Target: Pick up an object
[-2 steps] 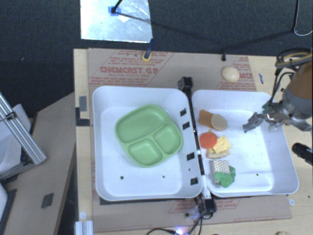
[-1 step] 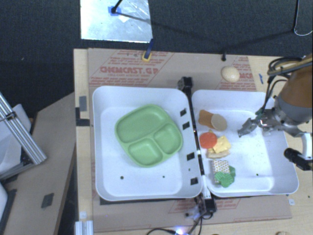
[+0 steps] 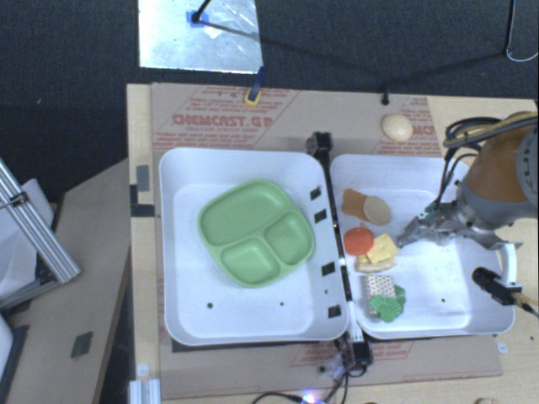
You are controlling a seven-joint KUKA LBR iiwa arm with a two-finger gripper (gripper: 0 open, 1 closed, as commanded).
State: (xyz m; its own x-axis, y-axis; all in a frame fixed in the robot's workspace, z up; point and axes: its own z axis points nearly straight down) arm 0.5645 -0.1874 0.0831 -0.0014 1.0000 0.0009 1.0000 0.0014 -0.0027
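In the right bin [image 3: 446,305], a cluster of toy food lies along the left side. At the top is a brown and tan bread piece [image 3: 367,206]. Below it come a red tomato [image 3: 359,241], a yellow cheese wedge [image 3: 384,248], a checkered packet [image 3: 380,285] and a green leafy piece [image 3: 388,305]. My gripper [image 3: 407,234] reaches in from the right and sits low over the bin floor, just right of the cheese wedge and the tomato. Nothing is visibly held in it.
The left bin [image 3: 181,310] holds a green divided plate [image 3: 257,232]. A cream egg-shaped object [image 3: 397,127] rests on the cardboard behind the right bin. The grey arm with its orange band [image 3: 504,175] hangs over the right bin's right edge. A black divider [image 3: 330,225] runs between the bins.
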